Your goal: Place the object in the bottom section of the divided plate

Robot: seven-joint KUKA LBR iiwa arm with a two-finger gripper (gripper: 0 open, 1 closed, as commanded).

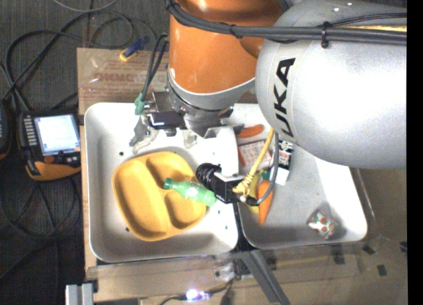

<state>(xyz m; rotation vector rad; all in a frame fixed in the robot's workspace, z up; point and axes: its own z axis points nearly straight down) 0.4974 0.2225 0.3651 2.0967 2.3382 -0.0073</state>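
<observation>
Near edge: two white bins side by side, left bin (pixel 96 184), right bin (pixel 350 198).

Left bin: yellow divided plate (pixel 135 198) lies flat and takes up most of the floor. Ridges split it into one large section on the left and two smaller ones on the right.

Green bottle (pixel 192 192) lies on its side on the right part of the plate. Its cap points left toward the plate's middle and its body runs toward the plate's right rim. It seems to lie along the ridge between the two smaller sections; which one it rests in, cannot tell.

Right bin: orange carrot (pixel 264 206) near the left wall, small crumpled packet (pixel 322 223) toward the near right corner, red-and-white packet (pixel 251 146) partly under the arm.

Farther back: gripper (pixel 164 131) hangs over the far rim of the plate, below the orange band. The bottle lies nearer the camera and a little to the right, apart from the gripper. Open or closed, cannot tell; wrist hardware hides it.

Beyond the bins: cardboard sheet (pixel 106 75), handheld screen (pixel 54 135) on the floor at left, loose cables (pixel 66 6).
</observation>
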